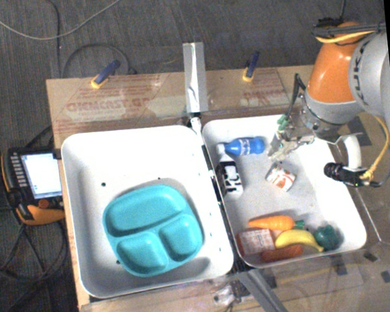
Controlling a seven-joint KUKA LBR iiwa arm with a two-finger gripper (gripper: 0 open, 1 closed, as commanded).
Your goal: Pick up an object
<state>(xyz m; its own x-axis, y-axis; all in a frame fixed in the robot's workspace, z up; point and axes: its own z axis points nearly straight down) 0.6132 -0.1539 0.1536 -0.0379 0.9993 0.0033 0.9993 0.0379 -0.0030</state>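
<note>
Carton (280,177), small, white with red, lies on the floor of the right bin (356,235), just below the gripper (282,147), whose jaws hang above it; whether they are apart or together cannot be told. Beside it lie a blue bottle (244,146) and a black-and-white bottle (231,178). Nearer the front wall: carrot (271,223), banana (297,239), green thing (327,236). The left bin (82,198) holds a teal tray (154,227).

The grey arm (372,64) comes in from the right, its orange band (335,68) just above the wrist. The wrist slants down and leftward from that band. At its end the claw (282,148) points down-left, with its fingers too small and blurred to read.
</note>
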